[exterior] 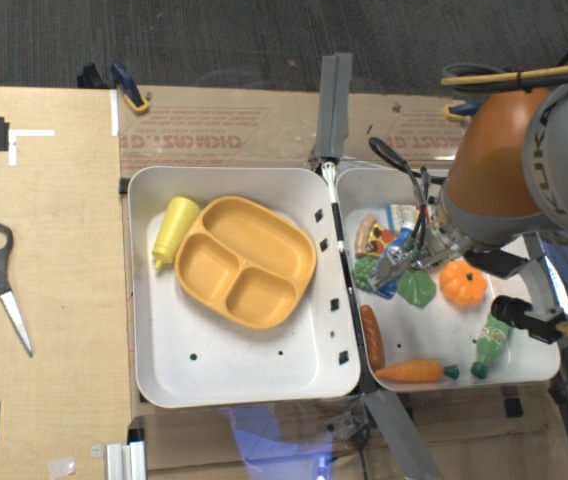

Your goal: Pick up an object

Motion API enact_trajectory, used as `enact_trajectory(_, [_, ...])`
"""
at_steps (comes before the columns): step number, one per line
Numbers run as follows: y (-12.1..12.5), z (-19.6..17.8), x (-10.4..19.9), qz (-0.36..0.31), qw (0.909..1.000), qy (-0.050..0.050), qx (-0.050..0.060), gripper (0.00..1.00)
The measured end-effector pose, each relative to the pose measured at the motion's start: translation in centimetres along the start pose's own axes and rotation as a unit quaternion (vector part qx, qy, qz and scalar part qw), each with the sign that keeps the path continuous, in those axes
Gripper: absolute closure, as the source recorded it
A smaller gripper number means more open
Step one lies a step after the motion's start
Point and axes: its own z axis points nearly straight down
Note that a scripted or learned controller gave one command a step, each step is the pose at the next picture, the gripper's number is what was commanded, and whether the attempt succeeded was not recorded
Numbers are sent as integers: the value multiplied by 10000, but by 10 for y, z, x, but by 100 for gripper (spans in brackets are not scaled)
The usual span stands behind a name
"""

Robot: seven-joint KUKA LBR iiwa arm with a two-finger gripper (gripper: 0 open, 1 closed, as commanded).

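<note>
At right of centre, the gripper (404, 260), finger state indeterminate, sits among cluttered toys; descent should centre over one item.

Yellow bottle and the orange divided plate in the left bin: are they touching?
Touching. The camera view shows the yellow bottle lying against the upper-left rim of the orange plate, no white bin floor between them.

Single fixed camera above desk (44, 388), looking down at slant, mid-distance; both white bins, left bin (154, 368) and right bin (524, 363), in frame; arm (524, 158) enters from right
</note>
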Motion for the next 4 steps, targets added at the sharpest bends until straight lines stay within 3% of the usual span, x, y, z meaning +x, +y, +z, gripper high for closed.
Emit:
enact_trajectory(1, [-47, 0, 2, -2267, 9740, 5, -3, 100])
enact_trajectory(2, [-49, 91, -46, -1381, 9904, 10, 3, 100])
enact_trajectory(3, [-49, 91, -46, -1379, 9904, 5, 1, 0])
enact_trajectory(4, [13, 98, -76, -547, 9985, -10, -24, 0])
